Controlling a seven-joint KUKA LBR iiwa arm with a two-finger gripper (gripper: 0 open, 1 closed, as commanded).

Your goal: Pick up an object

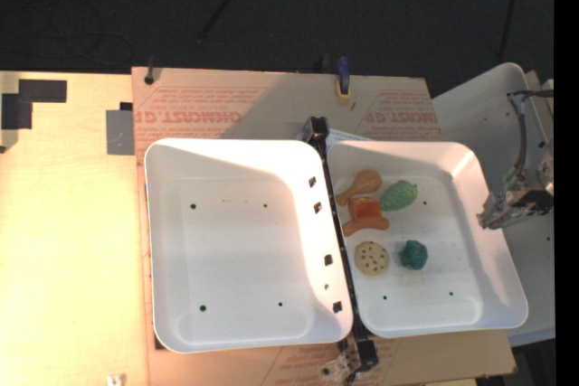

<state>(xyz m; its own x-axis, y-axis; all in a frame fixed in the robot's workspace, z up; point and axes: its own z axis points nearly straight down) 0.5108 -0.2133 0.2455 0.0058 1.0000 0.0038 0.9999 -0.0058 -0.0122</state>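
Note:
The right bin (470, 303) holds several small toys. A tan drumstick-shaped piece (362, 184) lies near the divider, with a light green leafy piece (399, 195) beside it on the right. Just below them is a red-orange piece (366, 213). Further toward the front sit a round beige cookie with dark dots (371, 258) and a dark teal lump (414, 254). My gripper (503, 211) hovers at the right rim of this bin, apart from all the toys and to the right of them. Nothing shows in its grasp.
The left bin (181, 321) stands next to the right one, joined by black clips (327, 260) along the shared wall. Both rest on a cardboard sheet (226, 108) over a wooden bench (63, 240). A blue clamp (343, 77) sits at the cardboard's back edge.

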